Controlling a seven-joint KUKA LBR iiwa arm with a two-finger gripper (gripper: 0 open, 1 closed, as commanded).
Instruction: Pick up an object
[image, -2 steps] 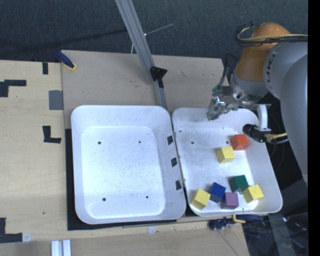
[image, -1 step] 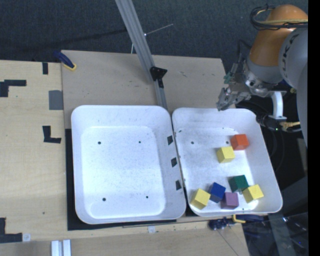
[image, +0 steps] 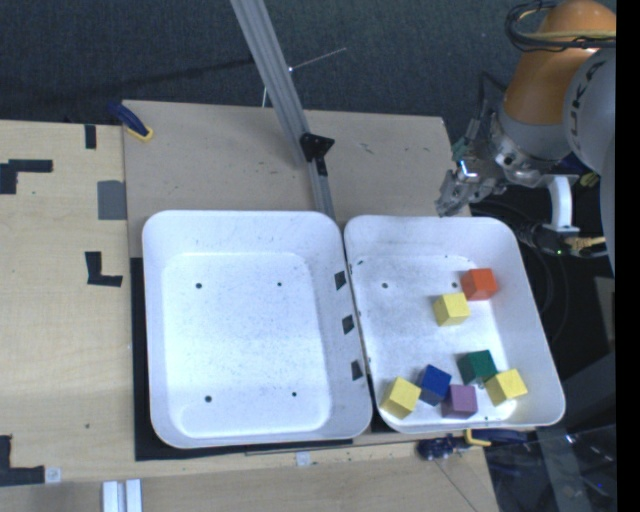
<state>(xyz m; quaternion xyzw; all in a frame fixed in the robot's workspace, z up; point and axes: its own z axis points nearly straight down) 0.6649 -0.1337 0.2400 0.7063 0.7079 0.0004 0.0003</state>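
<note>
The right bin (image: 400, 300) holds several small blocks. An orange block (image: 479, 283) and a yellow block (image: 450, 308) lie toward its right side. Near its front edge sit a yellow block (image: 402, 396), a blue block (image: 434, 383), a purple block (image: 462, 399), a green block (image: 477, 366) and another yellow block (image: 507, 386). My gripper (image: 456, 192) hangs above the bench just beyond the right bin's far edge, apart from every block. Nothing shows between its fingers.
The left bin (image: 240, 320) stands beside the right one. A slanted metal pole (image: 290, 105) crosses the bench behind the bins. Black tape marks lie on the bench at the left. A blue and yellow clamp (image: 130, 120) sits at the far left corner.
</note>
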